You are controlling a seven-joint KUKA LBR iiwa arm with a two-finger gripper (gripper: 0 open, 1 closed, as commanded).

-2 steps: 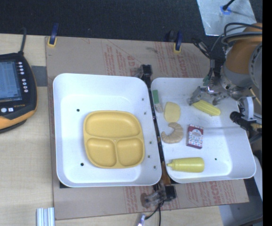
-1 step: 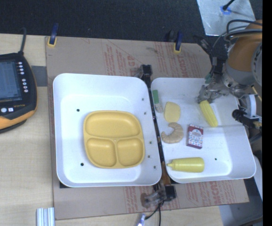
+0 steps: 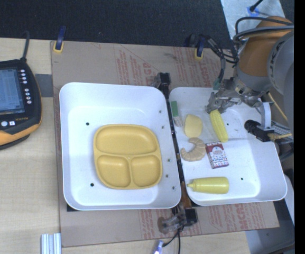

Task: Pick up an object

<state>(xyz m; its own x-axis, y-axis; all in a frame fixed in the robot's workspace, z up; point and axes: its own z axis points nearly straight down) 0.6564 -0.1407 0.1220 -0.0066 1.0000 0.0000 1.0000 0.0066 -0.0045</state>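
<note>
Two shallow white bins stand side by side on a brown cardboard sheet. The left bin point(image 3: 73, 142) holds one thing, a yellow tray point(image 3: 127, 156) with three compartments, lying flat near the middle.

The right bin point(image 3: 258, 179) holds the small objects. A yellow corn cob point(image 3: 219, 125) lies in the upper part, pointing from upper left to lower right. To its left is a pale yellow rounded piece point(image 3: 193, 125), and just below this piece lies a beige curved piece point(image 3: 194, 151) (it looks like a croissant, but I am not sure). Beside it on the right is a small red and white box point(image 3: 216, 155). Near the front wall of the bin lies a yellow mustard bottle point(image 3: 209, 184) on its side, its cap pointing left. A thin green thing point(image 3: 174, 109) lies along the left wall of this bin.

The arm comes in from the right, with its orange band in the upper right corner. The gripper point(image 3: 218, 103) is low over the back part of the right bin, just above the upper end of the corn cob. The metal parts there are dark and mixed together, so I cannot tell whether it is spread or pressed together, or whether it touches the corn.

On the left of the bench a tablet controller point(image 3: 7, 102) with an orange edge lies with its screen lit.
</note>
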